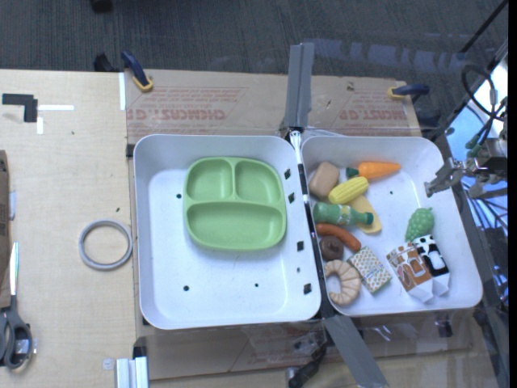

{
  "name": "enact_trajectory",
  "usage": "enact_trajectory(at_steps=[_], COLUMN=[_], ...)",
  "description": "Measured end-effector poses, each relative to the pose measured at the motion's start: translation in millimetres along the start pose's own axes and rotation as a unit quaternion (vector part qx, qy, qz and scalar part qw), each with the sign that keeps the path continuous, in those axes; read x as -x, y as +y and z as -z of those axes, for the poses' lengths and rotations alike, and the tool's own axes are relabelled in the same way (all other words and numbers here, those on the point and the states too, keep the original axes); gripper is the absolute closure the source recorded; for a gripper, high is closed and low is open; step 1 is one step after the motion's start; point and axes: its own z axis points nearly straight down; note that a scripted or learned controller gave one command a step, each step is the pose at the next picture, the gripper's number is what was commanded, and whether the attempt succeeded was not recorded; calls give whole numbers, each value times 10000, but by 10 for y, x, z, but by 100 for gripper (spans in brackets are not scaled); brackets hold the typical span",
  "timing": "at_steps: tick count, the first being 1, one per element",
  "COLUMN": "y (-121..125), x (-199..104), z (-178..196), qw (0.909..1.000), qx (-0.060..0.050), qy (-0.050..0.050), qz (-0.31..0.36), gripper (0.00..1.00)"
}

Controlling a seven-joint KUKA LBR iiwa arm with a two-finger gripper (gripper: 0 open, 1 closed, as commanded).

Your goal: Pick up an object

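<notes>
At the right bin's three-o'clock rim, the gripper pokes in from the right, its metal tip just over the bin wall; whether it is spread or closed cannot be told, and nothing is seen in its grasp. At about seven o'clock from it lies a green broccoli piece, then a small milk carton. Farther toward nine o'clock sit a carrot, corn cob, green bottle, sausage and croissant. The left bin carries a green divided plate.
</notes>
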Motion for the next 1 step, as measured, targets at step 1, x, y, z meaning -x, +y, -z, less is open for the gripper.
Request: enact_trajectory(at_steps=[1], y=[49], x=[176], z=[-64], qw=[9944], qx=[-3], qy=[-1], qz=[-1054], gripper=[0])
